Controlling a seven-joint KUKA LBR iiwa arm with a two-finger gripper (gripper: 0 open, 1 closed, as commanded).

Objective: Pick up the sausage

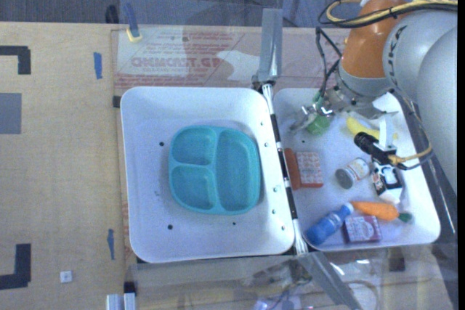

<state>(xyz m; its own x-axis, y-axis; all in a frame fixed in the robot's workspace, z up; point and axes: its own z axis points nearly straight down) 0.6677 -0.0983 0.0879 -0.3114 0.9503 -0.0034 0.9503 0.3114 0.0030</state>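
Aiming at the brown sausage (290, 169), my claw (314, 115), open or closed I cannot tell, hangs just beyond it; I should grip across its narrow width.

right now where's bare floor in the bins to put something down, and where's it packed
Left bin: a bare white margin rings the teal divided tray, widest between the tray and the bin's left wall. Right bin: crowded. The carrot, blue bottle and purple packet fill the near end; the gripper works the far end. A small gap lies between the waffle-patterned block and the small can.
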